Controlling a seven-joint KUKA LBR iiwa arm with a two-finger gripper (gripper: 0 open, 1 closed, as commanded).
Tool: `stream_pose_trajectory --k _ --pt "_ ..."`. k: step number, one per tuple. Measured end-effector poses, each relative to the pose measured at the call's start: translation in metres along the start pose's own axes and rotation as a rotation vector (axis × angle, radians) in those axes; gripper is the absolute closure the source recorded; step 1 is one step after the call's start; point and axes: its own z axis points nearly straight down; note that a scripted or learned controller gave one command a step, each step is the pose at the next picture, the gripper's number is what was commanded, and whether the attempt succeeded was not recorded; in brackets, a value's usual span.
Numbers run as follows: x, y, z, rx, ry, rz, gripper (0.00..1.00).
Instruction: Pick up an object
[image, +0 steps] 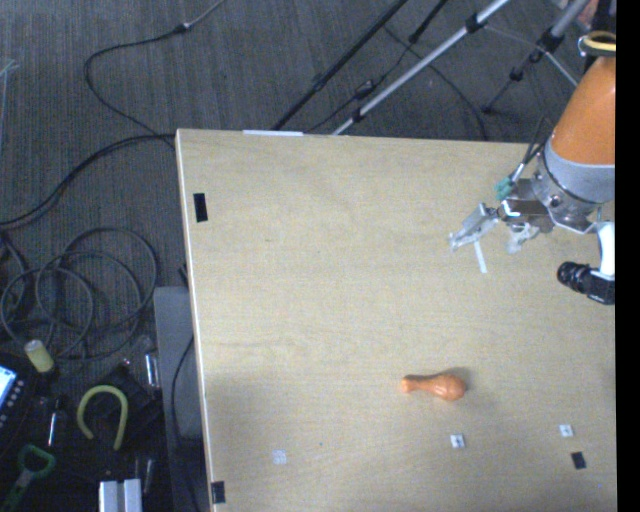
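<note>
Hand (480, 238) spread wide (holding nothing), orange pear-shaped object (436, 386) well below — apart.

Pale wooden bench top (330, 290) over dark grey carpet (90, 110).
Black cables (75, 290) coil at left; metal stand legs (420, 55) cross the upper right.

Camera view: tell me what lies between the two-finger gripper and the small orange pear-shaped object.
Nothing: in the camera view, the stretch from the two-finger gripper down to the small orange pear-shaped object is bare pale wooden tabletop.
</note>
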Motion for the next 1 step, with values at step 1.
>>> stream_pose_trajectory --k 1 --pt "-0.048 0.0502 0.0254 -0.001 -0.006 -0.109 0.0"
